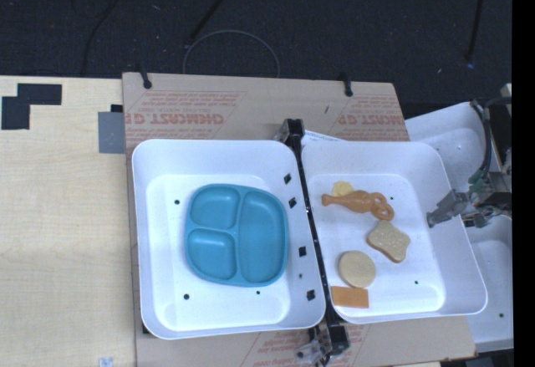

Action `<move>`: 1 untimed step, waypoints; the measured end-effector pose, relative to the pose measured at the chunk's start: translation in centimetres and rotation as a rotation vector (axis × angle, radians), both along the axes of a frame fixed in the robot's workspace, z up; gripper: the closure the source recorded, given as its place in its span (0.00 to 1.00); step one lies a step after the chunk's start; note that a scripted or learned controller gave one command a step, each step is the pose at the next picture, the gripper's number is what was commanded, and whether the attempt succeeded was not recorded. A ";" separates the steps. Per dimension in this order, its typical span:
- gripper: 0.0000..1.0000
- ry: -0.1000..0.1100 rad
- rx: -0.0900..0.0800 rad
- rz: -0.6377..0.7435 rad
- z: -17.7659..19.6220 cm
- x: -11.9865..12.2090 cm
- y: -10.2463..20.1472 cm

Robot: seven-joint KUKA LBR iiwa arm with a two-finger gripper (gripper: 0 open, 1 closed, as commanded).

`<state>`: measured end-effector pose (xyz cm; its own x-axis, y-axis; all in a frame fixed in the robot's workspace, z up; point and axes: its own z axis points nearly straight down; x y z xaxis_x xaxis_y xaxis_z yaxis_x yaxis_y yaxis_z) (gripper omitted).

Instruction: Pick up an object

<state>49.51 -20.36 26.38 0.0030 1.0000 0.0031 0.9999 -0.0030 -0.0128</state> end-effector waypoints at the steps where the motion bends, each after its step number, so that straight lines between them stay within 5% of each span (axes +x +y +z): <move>1: 0.00 -0.012 -0.003 0.003 0.6 0.2 0.0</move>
